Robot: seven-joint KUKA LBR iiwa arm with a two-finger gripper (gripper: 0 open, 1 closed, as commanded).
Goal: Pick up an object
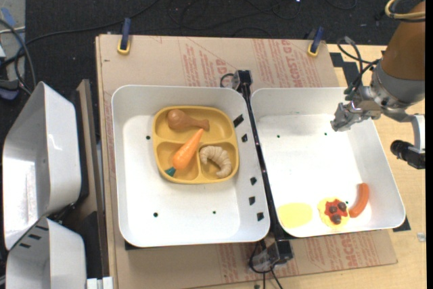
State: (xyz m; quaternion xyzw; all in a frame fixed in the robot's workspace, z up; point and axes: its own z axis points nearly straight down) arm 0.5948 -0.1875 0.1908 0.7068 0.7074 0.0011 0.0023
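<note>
- Sausage [359, 199] was seen in right bin [304, 166], near-right corner, long axis tilted, upper end pointed away-right.
- Gripper [344, 117] was hovered at far-right, nothing held; opening couldn't be told.

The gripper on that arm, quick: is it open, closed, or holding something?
Gripper: cannot be told from this view; it hangs over the right bin, with nothing visibly in it.

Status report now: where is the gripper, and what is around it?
Gripper over right bin's far side, nothing held. Sausage, yellow slice, red-yellow piece lie at near edge. Path clear.
</note>
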